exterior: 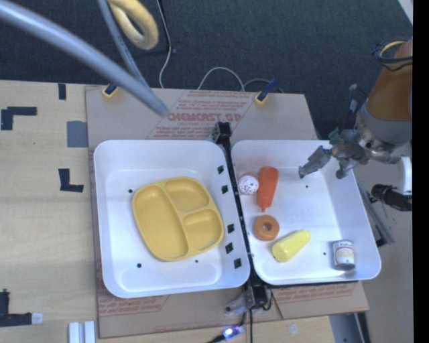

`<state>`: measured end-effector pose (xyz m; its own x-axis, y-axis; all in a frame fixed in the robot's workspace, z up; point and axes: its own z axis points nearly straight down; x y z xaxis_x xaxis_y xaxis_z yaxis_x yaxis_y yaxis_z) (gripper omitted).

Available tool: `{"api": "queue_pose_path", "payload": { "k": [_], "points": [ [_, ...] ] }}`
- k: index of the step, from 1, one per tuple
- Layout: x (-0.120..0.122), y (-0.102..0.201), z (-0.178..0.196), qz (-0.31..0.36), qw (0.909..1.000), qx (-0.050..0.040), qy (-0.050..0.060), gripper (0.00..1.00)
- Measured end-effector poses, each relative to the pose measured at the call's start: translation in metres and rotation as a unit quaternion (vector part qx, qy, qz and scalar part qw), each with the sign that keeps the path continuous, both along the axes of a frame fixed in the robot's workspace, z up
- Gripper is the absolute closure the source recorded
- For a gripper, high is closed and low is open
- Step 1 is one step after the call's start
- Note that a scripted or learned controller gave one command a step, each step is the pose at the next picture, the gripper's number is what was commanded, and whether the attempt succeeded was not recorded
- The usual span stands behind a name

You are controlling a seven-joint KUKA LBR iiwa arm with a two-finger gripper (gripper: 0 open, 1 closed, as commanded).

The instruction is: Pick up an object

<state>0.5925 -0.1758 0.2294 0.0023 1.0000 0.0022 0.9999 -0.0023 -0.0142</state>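
The right bin (357, 201) holds an orange carrot (267, 186), a small white spotted ball (248, 185), a brown doughnut (266, 228), a yellow corn-like piece (291, 245) and a small tin can (344, 254). A yellow divided plate (178, 217) lies in the left bin (107, 201). My gripper (327, 167) hangs over the right bin's upper right part, open, with nothing between its fingers. It is to the right of the carrot and apart from it.
A black divider (231, 201) runs between the two bins. Both bins rest on a cardboard sheet (194, 117). A grey pole (100, 57) and a yellow ring (134, 20) cross the upper left. Cables loop behind the bins.
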Motion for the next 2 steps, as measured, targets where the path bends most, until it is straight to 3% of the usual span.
{"api": "queue_pose_path", "payload": {
  "k": [1,2],
  "points": [
    [0.003,0.000,0.008,0.002,1.0000,-0.0013,-0.006,0.00],
    [0.004,0.001,-0.057,0.002,1.0000,-0.0010,-0.004,0.00]
  ]
}}
